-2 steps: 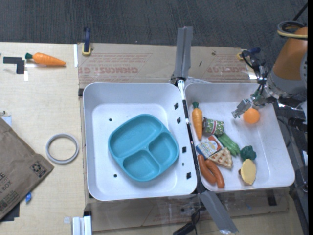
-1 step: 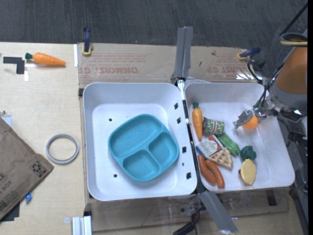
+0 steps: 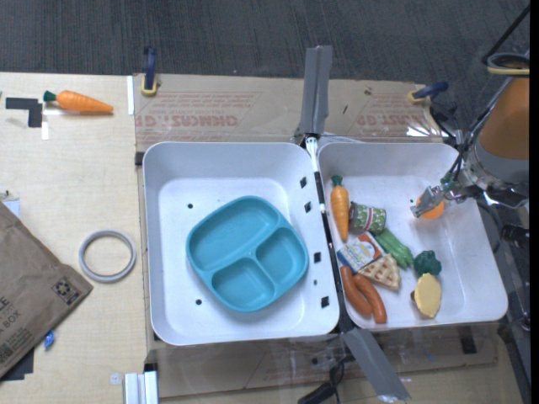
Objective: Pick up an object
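Over the right bin (image 3: 484,251), near its far right wall, the gripper (image 3: 431,204) has its fingers closed around a small orange piece (image 3: 434,211), possibly a toy fruit slice, which sits between the fingertips and looks lifted just clear of the bin floor, well apart from the carrot (image 3: 338,210)

You have two white bins: left bin (image 3: 160,225), right bin (image 3: 472,310). One blue divided plate (image 3: 247,252) sits in the left. Two carrots: one (image 3: 338,209) at the right bin's 9 o'clock, one (image 3: 80,102) on the tabletop (image 3: 67,192). One tape ring (image 3: 108,254).
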Robot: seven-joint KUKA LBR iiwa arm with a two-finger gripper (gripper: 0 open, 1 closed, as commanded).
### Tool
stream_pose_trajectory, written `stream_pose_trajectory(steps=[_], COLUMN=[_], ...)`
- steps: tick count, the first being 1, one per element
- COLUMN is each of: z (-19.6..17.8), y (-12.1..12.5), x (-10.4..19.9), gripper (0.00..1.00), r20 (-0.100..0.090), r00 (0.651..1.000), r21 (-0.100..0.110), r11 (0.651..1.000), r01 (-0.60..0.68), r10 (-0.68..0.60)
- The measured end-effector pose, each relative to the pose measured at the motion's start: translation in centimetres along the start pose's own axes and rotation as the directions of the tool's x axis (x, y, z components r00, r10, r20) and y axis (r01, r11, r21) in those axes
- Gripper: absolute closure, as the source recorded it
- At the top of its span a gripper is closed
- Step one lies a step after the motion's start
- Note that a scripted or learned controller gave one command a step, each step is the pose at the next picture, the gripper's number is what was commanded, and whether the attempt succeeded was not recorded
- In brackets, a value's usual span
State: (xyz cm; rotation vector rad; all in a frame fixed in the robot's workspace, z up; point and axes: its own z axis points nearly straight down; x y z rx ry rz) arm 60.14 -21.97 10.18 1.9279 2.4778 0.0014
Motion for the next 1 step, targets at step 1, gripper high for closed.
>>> stream_pose_trajectory(steps=[1], z=[-5.49], y=[5.20], x=[4.60], gripper=[1.00], r20=[0.001], r00=[0.960], r21=[0.001], r11=[0.960], r01=[-0.280], r10=[0.280])
